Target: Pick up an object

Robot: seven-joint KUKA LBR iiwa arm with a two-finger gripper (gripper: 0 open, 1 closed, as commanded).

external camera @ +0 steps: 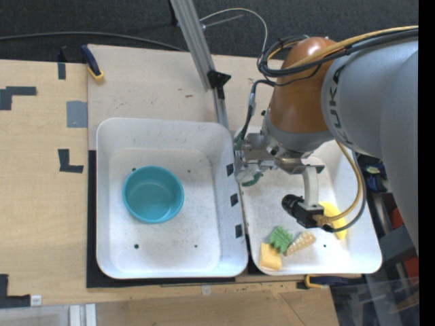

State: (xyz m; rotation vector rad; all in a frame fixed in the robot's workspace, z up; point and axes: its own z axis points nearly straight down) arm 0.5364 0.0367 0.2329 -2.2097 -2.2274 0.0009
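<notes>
Arm (pixel 353 94) cut off by the right edge, its bulk hiding most of the right bin's (pixel 353 260) far half; pincer (pixel 249 175) buried under the wrist, fingers not readable; yellow piece (pixel 331 216) partly behind a black fitting (pixel 302 210), kind unclear; green item (pixel 279 237) and tan item (pixel 301 242) too small to name; grey pole (pixel 194 29) runs off the top edge; table (pixel 34 182) cut at left.

A teal bowl (pixel 153 194) sits in the left bin (pixel 109 250) (upright).
</notes>
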